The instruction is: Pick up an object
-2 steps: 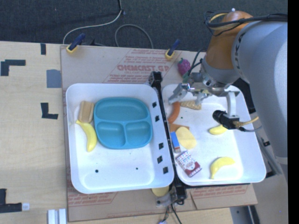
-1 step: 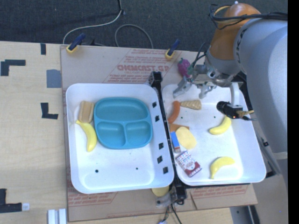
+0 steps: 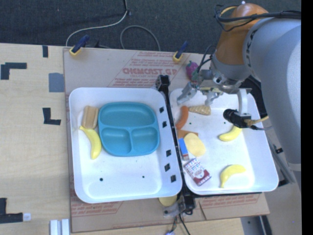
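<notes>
My gripper [image 3: 197,97] hangs over the back left part of the right bin [image 3: 264,153], its two fingers spread and open with nothing between them. Just below the fingertips lies a tan cone-shaped piece [image 3: 200,110]. An orange sausage [image 3: 182,117] leans against the bin's left wall. Further forward sit a pale yellow lump [image 3: 194,144], a small blue box [image 3: 183,149] and a red and white packet [image 3: 196,172]. Two yellow bananas lie to the right, one [image 3: 229,134] in the middle and one [image 3: 231,174] near the front.
The left bin [image 3: 78,180] holds a blue divided plate [image 3: 129,129], a banana [image 3: 93,142] and a tan slice [image 3: 89,116]. A purple item [image 3: 190,68] lies behind the right bin. The grey arm covers the right bin's back right corner.
</notes>
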Controlling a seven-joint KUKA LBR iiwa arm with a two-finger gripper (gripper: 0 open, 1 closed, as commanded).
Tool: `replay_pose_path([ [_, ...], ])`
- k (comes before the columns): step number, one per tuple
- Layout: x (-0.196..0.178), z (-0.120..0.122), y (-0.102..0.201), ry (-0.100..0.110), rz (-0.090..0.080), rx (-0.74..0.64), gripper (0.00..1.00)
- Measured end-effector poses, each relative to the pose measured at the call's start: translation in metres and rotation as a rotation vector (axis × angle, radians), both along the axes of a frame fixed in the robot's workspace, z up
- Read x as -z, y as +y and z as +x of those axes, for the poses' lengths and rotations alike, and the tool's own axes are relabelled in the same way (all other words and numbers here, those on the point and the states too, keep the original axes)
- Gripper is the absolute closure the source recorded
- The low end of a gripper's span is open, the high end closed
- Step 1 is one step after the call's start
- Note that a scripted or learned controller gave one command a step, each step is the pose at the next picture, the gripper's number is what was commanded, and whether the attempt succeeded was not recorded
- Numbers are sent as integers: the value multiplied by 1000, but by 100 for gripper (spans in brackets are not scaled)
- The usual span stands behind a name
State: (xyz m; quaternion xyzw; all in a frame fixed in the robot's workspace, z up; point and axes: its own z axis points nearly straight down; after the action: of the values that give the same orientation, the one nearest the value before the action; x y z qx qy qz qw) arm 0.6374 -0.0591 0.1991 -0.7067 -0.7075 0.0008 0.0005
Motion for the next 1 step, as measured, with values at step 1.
replay_pose_path([
  [1,16,-10,0,1,-1,0,0],
])
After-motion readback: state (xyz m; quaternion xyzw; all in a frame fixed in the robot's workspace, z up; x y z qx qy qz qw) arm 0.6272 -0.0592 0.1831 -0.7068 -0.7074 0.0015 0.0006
